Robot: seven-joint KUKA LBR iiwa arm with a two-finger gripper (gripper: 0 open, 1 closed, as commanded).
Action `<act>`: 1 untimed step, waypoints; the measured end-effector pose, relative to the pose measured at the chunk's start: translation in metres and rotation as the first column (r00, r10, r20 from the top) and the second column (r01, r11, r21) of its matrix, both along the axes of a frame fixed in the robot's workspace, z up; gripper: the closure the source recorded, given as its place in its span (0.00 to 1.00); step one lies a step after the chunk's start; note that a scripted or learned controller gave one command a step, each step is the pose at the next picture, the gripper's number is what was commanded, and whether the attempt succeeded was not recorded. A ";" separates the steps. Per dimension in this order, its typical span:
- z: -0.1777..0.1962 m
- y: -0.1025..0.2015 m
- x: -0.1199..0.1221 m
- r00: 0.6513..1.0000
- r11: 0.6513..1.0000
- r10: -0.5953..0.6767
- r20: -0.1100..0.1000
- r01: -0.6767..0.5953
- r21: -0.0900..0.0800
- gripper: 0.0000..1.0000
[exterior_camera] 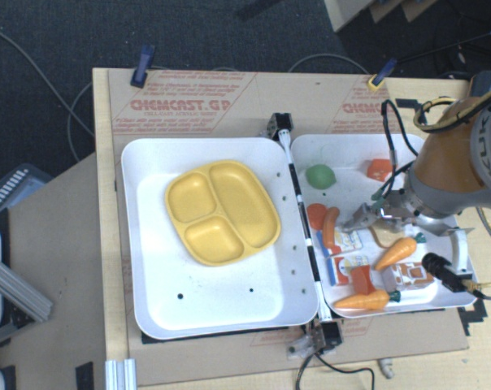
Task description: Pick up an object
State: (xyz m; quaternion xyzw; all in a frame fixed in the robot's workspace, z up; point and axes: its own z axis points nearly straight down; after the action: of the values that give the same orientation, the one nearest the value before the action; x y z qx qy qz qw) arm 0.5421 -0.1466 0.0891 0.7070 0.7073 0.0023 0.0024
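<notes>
The right bin [343, 149] holds several toy foods: a green ball [319, 175], a red-orange piece [379, 169], a sausage [332, 227] beside a red piece [315, 216], two carrots [396, 252] [363, 301], a red block [361, 279] and a small carton [411, 276]. My gripper [367, 216] hangs low over the middle of this bin, just right of the sausage and above the upper carrot. The wrist hides what lies directly beneath it.
In the left bin [148, 283] lies a yellow divided plate [221, 212]. A black divider rail [298, 205] runs between the bins. The arm's grey and orange body [453, 165] covers the right bin's far right side. Cables loop near the back right corner.
</notes>
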 end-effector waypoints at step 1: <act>0.000 -0.024 0.060 1.000 1.000 0.000 0.005 0.000 -0.003 0.00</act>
State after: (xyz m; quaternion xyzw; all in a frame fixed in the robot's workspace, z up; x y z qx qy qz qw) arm 0.6020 -0.1702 0.0893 0.7070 0.7072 0.0030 0.0051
